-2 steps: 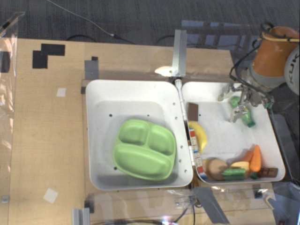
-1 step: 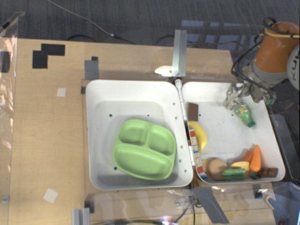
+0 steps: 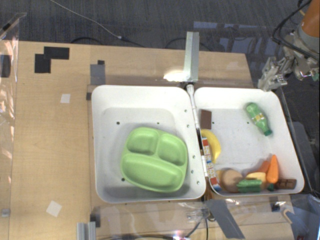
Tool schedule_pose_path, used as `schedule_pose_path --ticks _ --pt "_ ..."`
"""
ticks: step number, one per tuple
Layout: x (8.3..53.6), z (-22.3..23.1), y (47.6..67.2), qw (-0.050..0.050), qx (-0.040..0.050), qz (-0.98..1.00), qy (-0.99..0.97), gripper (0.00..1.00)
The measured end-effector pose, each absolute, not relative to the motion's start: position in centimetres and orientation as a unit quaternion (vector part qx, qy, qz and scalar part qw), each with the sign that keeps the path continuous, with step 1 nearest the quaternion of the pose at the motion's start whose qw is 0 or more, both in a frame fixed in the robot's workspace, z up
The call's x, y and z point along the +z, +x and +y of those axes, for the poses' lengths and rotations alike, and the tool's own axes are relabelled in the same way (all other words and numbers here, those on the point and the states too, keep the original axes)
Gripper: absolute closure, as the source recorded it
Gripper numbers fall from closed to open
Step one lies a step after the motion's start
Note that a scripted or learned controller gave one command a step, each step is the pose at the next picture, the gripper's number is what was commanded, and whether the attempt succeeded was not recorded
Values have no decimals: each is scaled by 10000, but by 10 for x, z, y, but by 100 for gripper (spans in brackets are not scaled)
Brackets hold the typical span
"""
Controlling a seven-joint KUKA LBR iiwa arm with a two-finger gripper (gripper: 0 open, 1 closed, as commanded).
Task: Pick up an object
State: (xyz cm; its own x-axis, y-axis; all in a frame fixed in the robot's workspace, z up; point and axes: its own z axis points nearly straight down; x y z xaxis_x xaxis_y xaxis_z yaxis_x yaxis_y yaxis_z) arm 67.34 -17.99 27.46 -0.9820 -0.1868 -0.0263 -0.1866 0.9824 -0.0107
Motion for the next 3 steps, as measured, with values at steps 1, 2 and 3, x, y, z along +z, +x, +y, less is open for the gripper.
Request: schedule_pose_path --ticks 1,2,3 --pt "305 -166 671 72 -3 9986 520 100" --pt "296 -161 666 53 3 9773 2118 100" --pt "310 -160 669 113 2 9778 2093 100"
